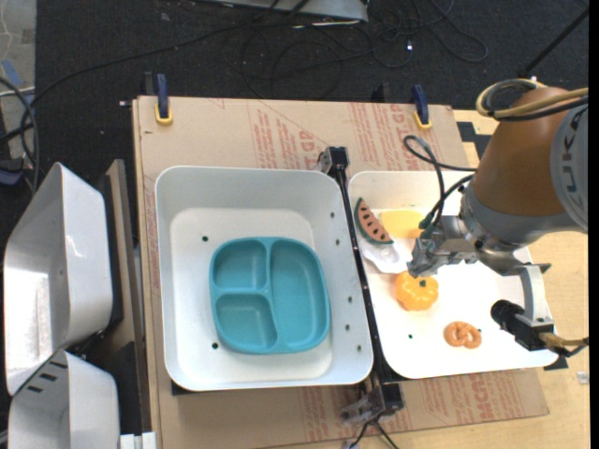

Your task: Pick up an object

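Gripper (423, 267) low in right bin (487, 363), just above yellow pepper (416, 292) (finger state: cannot tell); pretzel (461, 335) nearby.

Single fixed camera sat above the bench (281, 129), looking down at a slant. It framed both white bins: left bin (178, 195), right bin (421, 368). The arm (524, 171) entered from frame right. Floor cables (309, 36) lay at frame top.

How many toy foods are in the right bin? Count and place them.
4 in view: watermelon slice at the left wall, yellow piece beside it, orange pepper under the tool, pretzel near the front. The arm may hide more.
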Motion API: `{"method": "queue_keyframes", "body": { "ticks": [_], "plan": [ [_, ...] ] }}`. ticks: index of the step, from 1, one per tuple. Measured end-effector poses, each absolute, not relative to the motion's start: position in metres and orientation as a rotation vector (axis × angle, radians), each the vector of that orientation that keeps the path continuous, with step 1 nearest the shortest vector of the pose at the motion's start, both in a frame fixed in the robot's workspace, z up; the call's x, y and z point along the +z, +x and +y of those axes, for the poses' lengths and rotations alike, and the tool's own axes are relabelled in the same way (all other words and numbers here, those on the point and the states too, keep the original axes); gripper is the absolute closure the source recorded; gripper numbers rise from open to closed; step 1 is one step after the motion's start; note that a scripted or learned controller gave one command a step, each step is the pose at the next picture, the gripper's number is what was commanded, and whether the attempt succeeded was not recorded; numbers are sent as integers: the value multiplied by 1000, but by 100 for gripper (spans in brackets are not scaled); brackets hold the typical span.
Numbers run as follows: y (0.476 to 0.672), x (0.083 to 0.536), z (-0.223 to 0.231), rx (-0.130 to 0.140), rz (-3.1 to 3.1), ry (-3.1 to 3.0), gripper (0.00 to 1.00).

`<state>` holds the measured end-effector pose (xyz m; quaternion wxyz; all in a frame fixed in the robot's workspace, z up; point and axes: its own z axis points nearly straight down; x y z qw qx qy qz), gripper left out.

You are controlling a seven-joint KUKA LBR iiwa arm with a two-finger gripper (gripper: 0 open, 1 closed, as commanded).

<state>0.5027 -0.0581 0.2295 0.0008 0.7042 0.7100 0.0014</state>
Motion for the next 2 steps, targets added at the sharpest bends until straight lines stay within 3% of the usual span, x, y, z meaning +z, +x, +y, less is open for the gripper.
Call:
{"method": "queue_keyframes", "body": {
  "ticks": [1, 2],
  "plan": [
    [524, 231, -9, 4, 2229, 2211, 100],
    [533, 241, 48, 5, 2230, 2211, 100]
  ]
}}
